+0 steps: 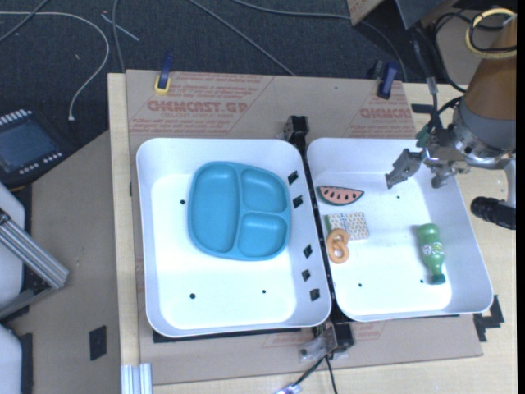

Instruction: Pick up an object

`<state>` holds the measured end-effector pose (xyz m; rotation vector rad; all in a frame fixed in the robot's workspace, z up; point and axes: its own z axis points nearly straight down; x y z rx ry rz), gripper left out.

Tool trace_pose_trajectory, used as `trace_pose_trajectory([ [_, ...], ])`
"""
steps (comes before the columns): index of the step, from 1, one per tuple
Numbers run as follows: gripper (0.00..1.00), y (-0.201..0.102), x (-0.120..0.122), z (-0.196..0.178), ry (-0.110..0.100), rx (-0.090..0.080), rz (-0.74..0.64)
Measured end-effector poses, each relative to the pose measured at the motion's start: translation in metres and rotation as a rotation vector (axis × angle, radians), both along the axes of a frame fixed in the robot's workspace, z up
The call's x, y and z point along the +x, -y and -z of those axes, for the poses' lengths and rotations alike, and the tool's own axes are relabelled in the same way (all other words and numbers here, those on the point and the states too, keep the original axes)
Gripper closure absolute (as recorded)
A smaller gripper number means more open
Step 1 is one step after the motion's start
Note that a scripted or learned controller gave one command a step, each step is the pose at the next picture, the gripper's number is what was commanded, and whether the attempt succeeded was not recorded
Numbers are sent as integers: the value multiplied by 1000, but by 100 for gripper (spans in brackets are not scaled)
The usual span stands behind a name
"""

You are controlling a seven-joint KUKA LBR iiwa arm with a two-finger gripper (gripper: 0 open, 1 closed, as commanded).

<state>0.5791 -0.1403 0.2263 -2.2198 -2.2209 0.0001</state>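
My gripper [422, 173] hangs open over the upper right part of the right bin [459, 298], with nothing between its fingers. A watermelon slice [340, 194] lies to its left near the bin's top left. Below that sits a small patterned square [353, 224] and an orange ring-shaped piece [337, 246]. A green bottle [431, 253] lies below the gripper near the bin's right side.
The left bin [164, 286] holds a blue divided plate [239, 210]. A black divider with clips [308, 220] runs between the bins. Blue clamps [164, 80] [386, 79] grip the board's far edge. Cables lie beyond the bench.
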Motion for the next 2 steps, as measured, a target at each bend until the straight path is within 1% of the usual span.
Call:
trace_pose_trajectory([
  [1, 0, 1, 7, 46, -5, 1, 0],
  [2, 0, -1, 2, 109, -7, 2, 0],
])
